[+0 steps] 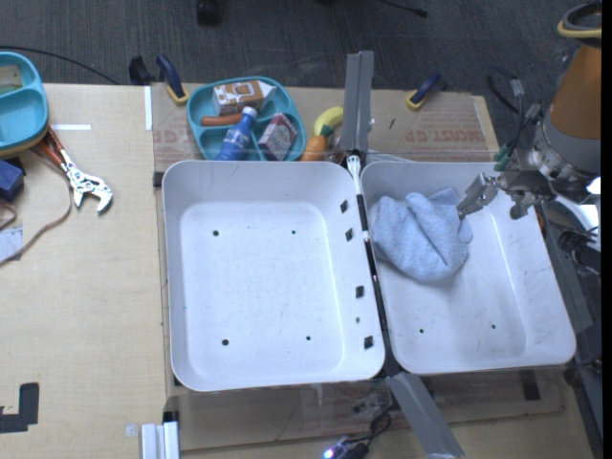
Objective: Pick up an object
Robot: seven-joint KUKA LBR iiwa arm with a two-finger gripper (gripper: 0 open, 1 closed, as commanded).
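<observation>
A blue tray of small items sits behind the bins. A wrench lies at left, near another blue tray.

Fixed above the desk, looking down at a slant. Far enough back to take in both white bins: left bin and right bin side by side, plus grey floor beyond the desk's far edge.

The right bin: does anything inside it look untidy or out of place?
The blue cloth lies crumpled in a heap against the right bin's upper left corner, not spread flat. Nothing looks spilled or damaged.
</observation>
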